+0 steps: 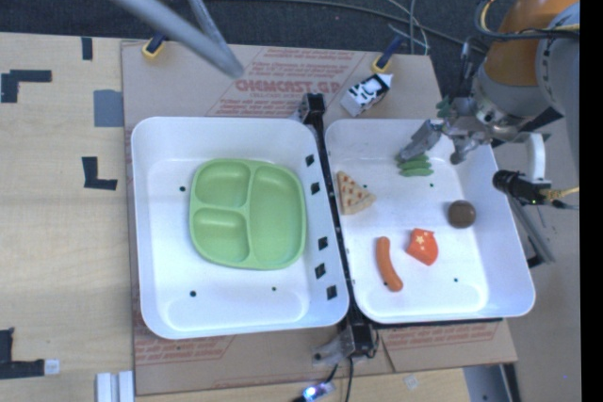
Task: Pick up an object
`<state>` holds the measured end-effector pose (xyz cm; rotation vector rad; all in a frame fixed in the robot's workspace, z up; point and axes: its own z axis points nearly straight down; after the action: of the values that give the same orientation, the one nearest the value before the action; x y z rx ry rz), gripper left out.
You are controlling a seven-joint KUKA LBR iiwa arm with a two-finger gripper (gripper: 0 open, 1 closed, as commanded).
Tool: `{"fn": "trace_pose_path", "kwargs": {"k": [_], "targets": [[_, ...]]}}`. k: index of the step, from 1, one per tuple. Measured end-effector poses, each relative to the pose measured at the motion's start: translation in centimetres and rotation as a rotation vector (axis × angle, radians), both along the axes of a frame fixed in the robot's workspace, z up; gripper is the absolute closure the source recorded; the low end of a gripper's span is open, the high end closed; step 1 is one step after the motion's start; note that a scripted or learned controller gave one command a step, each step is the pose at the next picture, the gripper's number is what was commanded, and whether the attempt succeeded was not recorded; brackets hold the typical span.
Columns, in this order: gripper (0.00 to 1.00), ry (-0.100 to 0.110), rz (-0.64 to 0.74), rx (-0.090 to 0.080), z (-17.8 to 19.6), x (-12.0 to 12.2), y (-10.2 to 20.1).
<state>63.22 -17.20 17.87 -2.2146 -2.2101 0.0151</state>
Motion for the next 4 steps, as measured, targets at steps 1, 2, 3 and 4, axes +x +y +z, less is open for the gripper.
{"fn": "trace_pose_path", "kwargs": {"k": [1,2,3,4], "targets": [[0.00,-0.014,0.003,-0.002,0.9,0.4,0.0],[0.00,-0.010,0.003,-0.003,-5.4,-0.2,0.0],[0.00,-0.015,0.004,-0.005,-9.6,-0.2,0.0],[1.00,-0.020,0.005,-0.006,-8.2,0.0,0.0]]}}
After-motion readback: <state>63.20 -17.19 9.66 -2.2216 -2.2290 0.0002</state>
